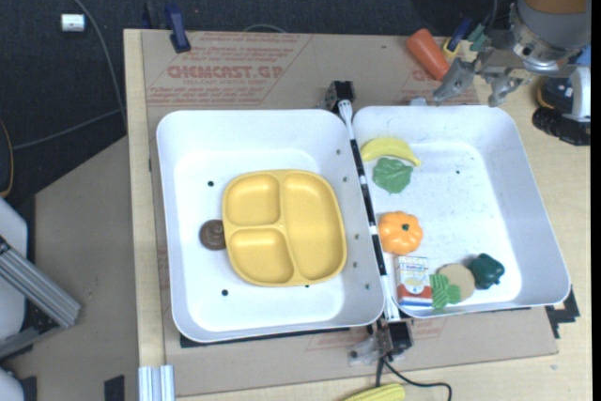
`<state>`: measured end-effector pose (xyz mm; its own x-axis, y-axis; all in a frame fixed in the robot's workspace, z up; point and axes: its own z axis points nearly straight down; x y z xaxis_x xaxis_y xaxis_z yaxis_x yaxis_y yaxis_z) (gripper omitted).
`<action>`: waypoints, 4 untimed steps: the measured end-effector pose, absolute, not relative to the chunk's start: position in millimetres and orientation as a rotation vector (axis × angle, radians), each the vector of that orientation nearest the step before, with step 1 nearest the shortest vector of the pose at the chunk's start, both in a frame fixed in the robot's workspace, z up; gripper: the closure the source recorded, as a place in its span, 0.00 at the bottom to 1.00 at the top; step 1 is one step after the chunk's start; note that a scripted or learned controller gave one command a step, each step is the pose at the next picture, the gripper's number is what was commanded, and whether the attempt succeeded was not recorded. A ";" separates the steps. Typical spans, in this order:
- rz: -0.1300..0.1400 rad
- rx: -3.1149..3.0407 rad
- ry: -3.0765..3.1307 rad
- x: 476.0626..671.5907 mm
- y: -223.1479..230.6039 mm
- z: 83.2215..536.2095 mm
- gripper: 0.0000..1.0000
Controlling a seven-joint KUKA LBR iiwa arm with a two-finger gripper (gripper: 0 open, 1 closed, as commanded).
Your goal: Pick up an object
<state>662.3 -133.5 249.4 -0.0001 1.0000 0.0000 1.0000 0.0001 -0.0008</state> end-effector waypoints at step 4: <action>0.001 -2.222 -2.219 478.7 -199.7 84.4 0.00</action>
